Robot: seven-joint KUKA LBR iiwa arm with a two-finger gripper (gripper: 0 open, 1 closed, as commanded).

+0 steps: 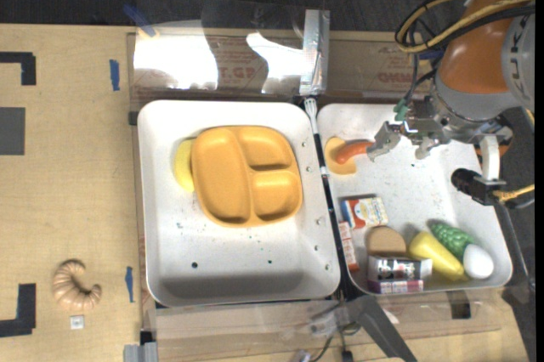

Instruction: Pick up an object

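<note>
The nearest candidate for a pick is the orange carrot-shaped toy (347,151), which lies in the upper left corner of the right bin (399,182), on a pale yellow round piece (338,166) and close to the wall that divides the two bins. It sits just to the camera's left of the jaws (399,139), almost touching the tip of the lower-left finger (381,141), and its long axis runs roughly left to right, pointing toward the arm. The jaws appear spread, with nothing between them; one finger reaches out toward the toy and the other sits further right, though the clutter of the wrist makes the gap hard to judge exactly. The arm (484,54) comes in from the right, its orange band bulging above the wrist, and the tool hangs over the bare upper part of the right bin, tilted toward the left. A short shift to the left and a descent would likely bring the toy between the fingers; closing across its narrow width looks the safer choice. The other objects, a small carton (364,211), a brown block (387,240), a yellow and green corn toy (442,246) and a white egg (478,263), crowd the lower edge of that bin, well apart from the jaws. The left bin (170,250) holds a yellow divided tray (246,173).
</note>
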